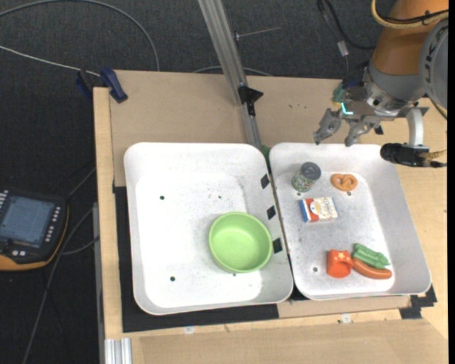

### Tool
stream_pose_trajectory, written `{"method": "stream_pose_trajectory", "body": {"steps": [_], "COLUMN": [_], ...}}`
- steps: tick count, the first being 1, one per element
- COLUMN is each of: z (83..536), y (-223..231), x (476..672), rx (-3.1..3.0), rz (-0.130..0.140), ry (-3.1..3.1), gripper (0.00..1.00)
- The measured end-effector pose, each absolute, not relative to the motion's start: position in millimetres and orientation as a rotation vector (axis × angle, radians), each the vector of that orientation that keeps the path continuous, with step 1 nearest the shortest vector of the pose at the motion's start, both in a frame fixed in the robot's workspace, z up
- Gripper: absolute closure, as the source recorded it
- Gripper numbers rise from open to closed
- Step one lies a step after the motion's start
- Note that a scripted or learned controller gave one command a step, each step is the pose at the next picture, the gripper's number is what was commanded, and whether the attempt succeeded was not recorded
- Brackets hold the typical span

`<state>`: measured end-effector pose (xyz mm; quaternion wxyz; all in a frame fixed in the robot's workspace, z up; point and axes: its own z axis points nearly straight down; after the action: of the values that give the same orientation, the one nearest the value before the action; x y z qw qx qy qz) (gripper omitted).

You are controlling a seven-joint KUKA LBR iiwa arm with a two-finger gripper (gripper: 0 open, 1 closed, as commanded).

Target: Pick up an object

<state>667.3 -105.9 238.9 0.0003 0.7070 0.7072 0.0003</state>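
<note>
Spanning tan bench (pixel 178 106), white bins (pixel 142 213), dark carpet (pixel 43 106)

Single fixed overhead camera, slanted down, both bins (pixel 206 163) framed.

Dark grey carpet floor (pixel 57 114) surrounds light wooden bench (pixel 185 106). Thin cables (pixel 106 14) trail across carpet at top left. Handheld control pendant with screen (pixel 28 224) lies on floor at left. Blue clamp (pixel 112 84) grips bench's far left corner. Slanted aluminium post (pixel 227 57) rises from bench. Even overhead light.
</note>
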Motion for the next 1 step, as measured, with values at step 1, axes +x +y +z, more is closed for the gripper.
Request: {"method": "stream_pose_trajectory", "body": {"steps": [1], "z": [238.8], "y": [-105.9], "x": [667.2], "rx": [2.221], "rz": [0.001], "ry": [2.221], "gripper": [0.0]}}
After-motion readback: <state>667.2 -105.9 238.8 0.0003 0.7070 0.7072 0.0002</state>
